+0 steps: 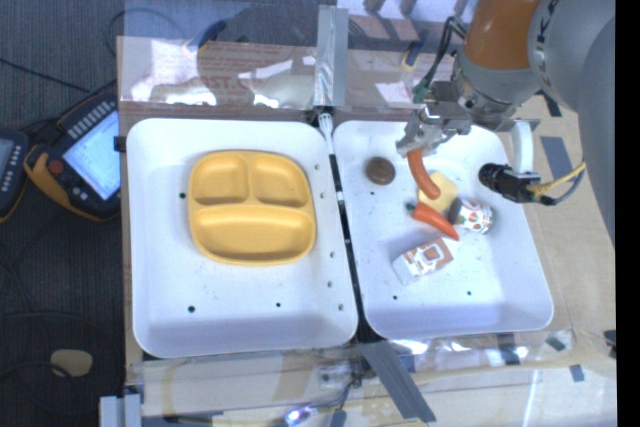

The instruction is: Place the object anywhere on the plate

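Far left, off the desk [570, 215], one handheld control pendant [75, 160] with a lit screen, orange-and-black casing, lying on grey carpet. Two shallow white bins, glossy plastic, rounded corners, side by side and touching along the middle seam. Left bin [150, 305] holds one yellow plate [250, 206], smooth plastic, rounded-rectangle shape, three compartments: two smaller at the far side, one long at the near side; nothing on it. Behind the bins, one upright grey metal post [331, 55] and clear shiny sheeting with glare. Right bin [500, 300] holds five loose things: one small brown round object [380, 171], dull surface, far-left part of the bin, apart from the rest; one orange sausage-shaped piece [427, 179], smooth and curved, hanging tilted from the pincer [419, 141], upper end between the fingertips, lower end down by the yellow block; one pale yellow block [444, 187], partly hidden; one orange carrot-like piece [435, 221], tapered, lying just in front of the block; one small round white item with red and dark print [476, 217], just right of the carrot piece; one white boxy item with orange print [423, 259], near the centre of the bin, apart from the cluster. Pincer closed narrow on the sausage piece. One arm [520, 15], grey with orange band, cables along it, over the bin's far right.
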`<state>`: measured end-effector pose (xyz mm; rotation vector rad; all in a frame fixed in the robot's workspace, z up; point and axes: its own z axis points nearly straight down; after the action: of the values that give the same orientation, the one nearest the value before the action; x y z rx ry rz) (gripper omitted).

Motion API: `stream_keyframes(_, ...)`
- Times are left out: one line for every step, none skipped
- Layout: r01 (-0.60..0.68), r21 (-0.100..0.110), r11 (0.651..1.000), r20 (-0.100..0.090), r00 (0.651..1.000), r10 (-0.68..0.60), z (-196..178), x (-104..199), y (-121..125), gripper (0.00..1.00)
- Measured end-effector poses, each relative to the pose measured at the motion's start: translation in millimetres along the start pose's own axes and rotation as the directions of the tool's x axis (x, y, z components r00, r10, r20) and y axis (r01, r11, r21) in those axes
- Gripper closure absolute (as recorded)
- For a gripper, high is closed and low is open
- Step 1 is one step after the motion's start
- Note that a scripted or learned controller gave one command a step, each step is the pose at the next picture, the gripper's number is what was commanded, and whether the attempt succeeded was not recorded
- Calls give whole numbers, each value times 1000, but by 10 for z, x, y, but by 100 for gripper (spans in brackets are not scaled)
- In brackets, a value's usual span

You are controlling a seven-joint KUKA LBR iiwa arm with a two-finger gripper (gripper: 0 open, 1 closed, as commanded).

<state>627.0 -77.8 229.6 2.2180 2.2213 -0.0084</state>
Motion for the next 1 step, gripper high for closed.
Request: stream_keyframes(1, 1, 1000, -4, 1000, -1, 210, 673, -192, 100)
